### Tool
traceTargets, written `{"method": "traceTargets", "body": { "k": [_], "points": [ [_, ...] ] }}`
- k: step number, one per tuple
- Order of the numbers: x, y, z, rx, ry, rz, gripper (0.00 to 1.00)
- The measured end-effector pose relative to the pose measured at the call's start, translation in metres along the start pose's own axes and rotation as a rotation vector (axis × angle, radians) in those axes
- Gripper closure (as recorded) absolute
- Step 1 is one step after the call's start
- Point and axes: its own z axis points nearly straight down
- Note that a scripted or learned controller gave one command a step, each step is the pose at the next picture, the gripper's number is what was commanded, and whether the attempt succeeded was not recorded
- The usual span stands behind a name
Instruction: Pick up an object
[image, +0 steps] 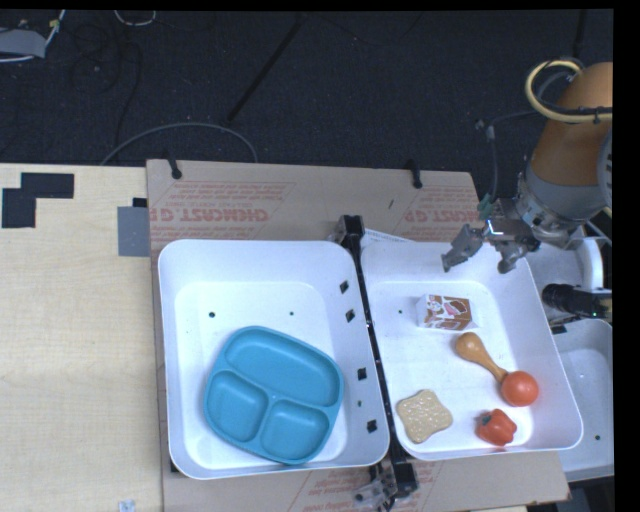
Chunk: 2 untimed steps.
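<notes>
1. Nearest to you in the right bin (560, 400) lie 1 slice of toast (424, 415) and 1 red pepper (497, 427).
2. Behind them you see 1 wooden rattle with an orange ball (495, 369), then 1 small carton (446, 312).
3. The left bin (180, 300) holds 1 blue divided plate (272, 394).
4. Farthest, the gripper (483, 250) hangs over the right bin's back rim, its 2 fingers spread apart, grasping nothing.

Dark carpeted floor (300, 90) at top, black cables (180, 130) trailing across it. Light wood bench top (70, 350) at left bearing black (35, 195) and grey (131, 230) patches. Printed cardboard sheet (300, 205) lies flat on bench. Even overhead light.
</notes>
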Motion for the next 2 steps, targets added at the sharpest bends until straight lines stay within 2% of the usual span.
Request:
{"method": "traceTargets", "body": {
  "k": [1,2],
  "points": [
    [0.000,0.001,-0.009,-0.011,-0.001,-0.002,0.00],
    [-0.006,0.001,0.050,-0.012,-0.002,-0.002,0.00]
  ]
}}
